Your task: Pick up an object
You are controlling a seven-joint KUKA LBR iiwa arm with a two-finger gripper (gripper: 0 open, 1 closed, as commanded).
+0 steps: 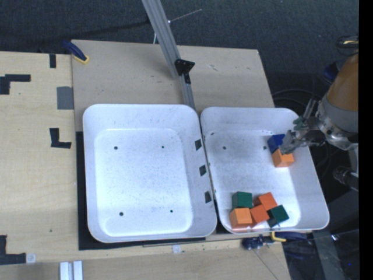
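A pale wooden bench (145, 80) is seen across the left and middle of the frame. Two shallow white bins are set on it side by side, the left bin (93, 174) at centre, the right bin (309, 185) toward the lower right. A dark mat (80, 203) lies under the left one.

Bins (143, 112) white, speckled; blocks: orange (284, 158), blue (276, 141), green (242, 200), dark green (278, 214); surface (35, 168) light wood

Pole: grey metal bar (165, 32), slanting over bench.
Clamps: blue-yellow, one (76, 51) upper left, another (260, 241) below right bin.
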